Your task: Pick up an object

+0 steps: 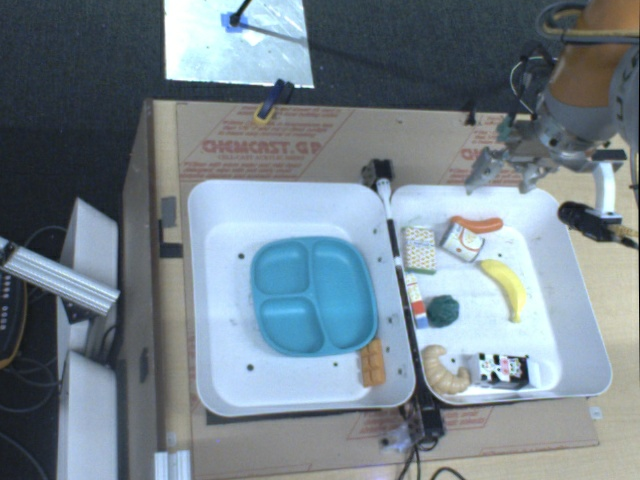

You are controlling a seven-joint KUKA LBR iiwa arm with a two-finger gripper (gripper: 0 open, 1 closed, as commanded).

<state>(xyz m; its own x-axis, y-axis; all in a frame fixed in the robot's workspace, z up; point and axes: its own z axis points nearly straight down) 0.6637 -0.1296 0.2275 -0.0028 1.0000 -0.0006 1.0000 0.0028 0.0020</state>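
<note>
Above the far rim of the right-hand shallow white bin (pixel 585 298) hangs the grey two-finger gripper (pixel 507 178), fingers spread wide and holding nothing. Below it, inside the bin, lie a curved yellow banana (pixel 506 286) and a slim orange-red sausage (pixel 477 224).

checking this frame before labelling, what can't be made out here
- Gripper, camera view: too small and blurred to tell whether it is open or shut.
- Arm: cut off by the top and right edges.
- Small carton: print too small to read.
- Item beside the green object: too blurred to identify.
</note>
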